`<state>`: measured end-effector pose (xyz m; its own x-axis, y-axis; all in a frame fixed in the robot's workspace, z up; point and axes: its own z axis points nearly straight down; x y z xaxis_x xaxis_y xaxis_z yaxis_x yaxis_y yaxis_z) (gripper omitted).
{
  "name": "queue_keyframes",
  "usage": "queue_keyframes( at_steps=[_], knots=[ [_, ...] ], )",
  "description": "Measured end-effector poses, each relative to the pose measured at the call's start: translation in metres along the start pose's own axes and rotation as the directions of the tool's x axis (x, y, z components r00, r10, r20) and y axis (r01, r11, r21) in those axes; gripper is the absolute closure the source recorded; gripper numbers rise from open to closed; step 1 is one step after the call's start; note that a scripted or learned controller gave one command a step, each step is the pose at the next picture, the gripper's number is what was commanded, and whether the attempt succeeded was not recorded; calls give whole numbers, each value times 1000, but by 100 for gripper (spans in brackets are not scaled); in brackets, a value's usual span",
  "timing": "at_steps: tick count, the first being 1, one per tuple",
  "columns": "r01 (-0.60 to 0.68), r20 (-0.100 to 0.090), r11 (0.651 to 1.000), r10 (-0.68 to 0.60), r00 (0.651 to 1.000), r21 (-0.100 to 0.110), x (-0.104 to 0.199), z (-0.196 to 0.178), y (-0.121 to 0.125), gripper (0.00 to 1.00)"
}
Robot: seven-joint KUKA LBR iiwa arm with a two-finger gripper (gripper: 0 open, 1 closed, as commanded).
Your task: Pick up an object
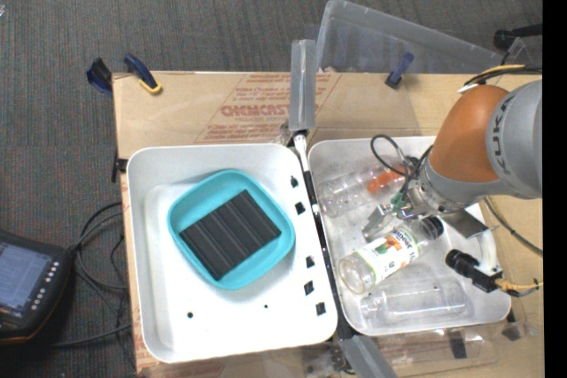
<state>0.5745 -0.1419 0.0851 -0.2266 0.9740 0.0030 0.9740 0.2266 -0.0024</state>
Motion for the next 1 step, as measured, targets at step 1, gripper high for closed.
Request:
queue_keyframes(
  at_steps=[1],
  knots=[
    [131, 0, 991, -131, 991, 3, 44, 2, 35, 0]
  ],
)
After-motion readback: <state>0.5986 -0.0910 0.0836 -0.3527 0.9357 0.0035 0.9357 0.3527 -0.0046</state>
